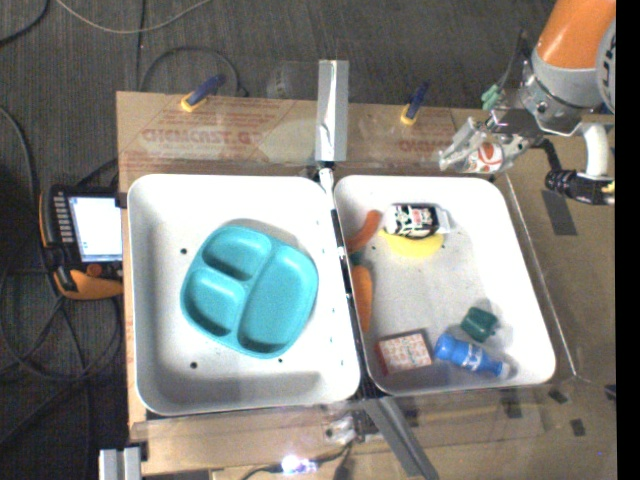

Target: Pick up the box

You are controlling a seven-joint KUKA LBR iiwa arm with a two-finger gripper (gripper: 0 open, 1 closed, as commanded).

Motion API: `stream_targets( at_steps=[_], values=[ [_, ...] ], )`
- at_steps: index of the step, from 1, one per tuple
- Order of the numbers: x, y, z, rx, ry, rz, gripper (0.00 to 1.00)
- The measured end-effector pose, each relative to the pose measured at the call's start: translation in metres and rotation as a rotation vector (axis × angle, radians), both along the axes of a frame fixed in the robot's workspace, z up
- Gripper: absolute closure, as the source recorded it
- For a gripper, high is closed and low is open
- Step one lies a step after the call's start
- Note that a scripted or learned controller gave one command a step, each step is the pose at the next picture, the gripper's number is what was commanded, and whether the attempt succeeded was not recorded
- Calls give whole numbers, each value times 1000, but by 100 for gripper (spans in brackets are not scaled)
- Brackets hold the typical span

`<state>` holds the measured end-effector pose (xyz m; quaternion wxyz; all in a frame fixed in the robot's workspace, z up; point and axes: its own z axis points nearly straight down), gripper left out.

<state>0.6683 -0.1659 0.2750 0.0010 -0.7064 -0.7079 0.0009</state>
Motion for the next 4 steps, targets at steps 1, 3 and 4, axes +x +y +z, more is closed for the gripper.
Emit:
stream_targets(
  at_steps=[1, 3, 4],
  values=[
    [-1, -18, -121, -3, 3, -95, 0],
    [3, -37, -182, 6, -5, -145, 0],
    [3, -36, -184, 8, -1, -256, 0]
  ],
)
